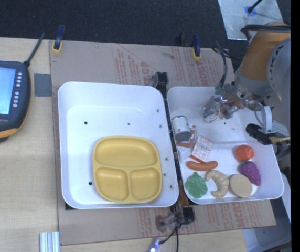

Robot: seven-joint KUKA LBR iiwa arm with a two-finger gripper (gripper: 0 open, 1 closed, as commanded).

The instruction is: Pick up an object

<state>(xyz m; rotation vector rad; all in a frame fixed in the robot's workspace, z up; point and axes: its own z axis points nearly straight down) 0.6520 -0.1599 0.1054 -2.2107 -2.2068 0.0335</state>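
Reaching in from the right side of the frame, the arm holds its gripper (219, 108) low over the upper part of the right bin (228, 127). I cannot tell how the gripper is set, because it is small and blurry.

The toy food sits in the lower part of that bin. Nothing is right under the gripper. Down and to the left of it lie a small can (180, 125) and a red and white packet (202, 147), both near the bin's left wall. Lower still are a hot dog (202, 165), a croissant (219, 182) and a green leafy vegetable (195, 185). At the lower right are a tomato (244, 153), purple grapes (250, 171) and a round bun (240, 185).

The packet and the can look nearest, so I think the gripper must go down the frame and a little left. The hot dog lies long-ways across the frame, left to right.

The left bin (71, 135) holds a yellow tray (127, 168) with three parts. It lies well apart from the gripper.
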